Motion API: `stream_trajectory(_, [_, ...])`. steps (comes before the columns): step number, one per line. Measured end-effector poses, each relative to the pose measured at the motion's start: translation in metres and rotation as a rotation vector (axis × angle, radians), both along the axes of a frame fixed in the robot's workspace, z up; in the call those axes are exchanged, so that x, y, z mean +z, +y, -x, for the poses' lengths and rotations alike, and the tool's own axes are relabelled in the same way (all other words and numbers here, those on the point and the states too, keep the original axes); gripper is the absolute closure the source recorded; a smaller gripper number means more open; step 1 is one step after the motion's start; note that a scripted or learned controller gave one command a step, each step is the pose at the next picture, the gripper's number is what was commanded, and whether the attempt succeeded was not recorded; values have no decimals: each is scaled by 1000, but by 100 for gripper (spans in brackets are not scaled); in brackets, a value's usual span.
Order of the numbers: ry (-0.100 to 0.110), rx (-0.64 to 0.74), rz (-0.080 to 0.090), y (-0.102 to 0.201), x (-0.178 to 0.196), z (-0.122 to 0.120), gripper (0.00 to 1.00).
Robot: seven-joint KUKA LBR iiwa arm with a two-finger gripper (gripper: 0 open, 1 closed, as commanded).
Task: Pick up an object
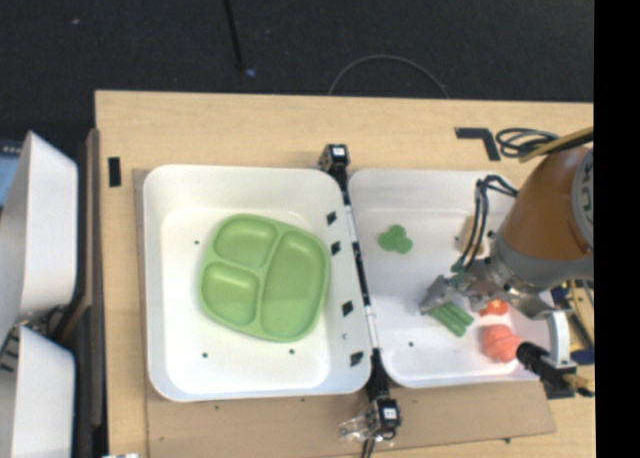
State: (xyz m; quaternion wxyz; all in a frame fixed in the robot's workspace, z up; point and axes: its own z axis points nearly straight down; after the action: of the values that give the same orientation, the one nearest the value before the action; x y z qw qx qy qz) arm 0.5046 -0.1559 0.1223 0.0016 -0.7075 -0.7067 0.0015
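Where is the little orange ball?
The orange ball lies in the right bin, near its front right corner, just right of the green stick and below the gripper.

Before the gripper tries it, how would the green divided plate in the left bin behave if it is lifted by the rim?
The green divided plate looks like moulded plastic, so probably stiff and light. It lies flat on the left bin, so rolling seems unlikely. Its low rim may be slippery and hard to pinch.
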Motion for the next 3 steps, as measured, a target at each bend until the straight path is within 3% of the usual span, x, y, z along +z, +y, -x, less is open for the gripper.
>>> stream_trajectory(1, [-8,-5,1,-1,14,-2,100])
stream_trajectory(3, [-13,4,3,-4,121,-4,100])
